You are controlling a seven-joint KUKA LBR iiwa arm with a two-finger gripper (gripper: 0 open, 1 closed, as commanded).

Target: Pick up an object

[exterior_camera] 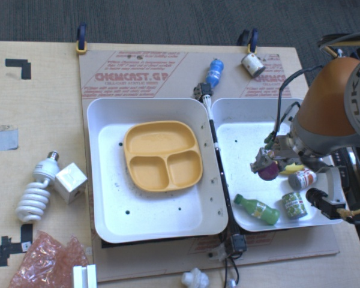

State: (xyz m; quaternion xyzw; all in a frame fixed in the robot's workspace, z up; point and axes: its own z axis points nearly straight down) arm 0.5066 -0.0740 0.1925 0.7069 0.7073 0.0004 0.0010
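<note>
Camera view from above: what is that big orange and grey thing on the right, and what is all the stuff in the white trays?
That is a robot arm, seen by one fixed camera looking down on a bench. Its job is to pick something up. Two shallow white bins sit side by side. The left bin holds a yellow divided plate. The right bin holds a green bottle, a green can, a small red and white container and a dark purple round thing. The arm's jaws hang right at the purple thing; whether it is held I cannot tell. Beside the bins lie a spiral light bulb and a white cube.
</note>
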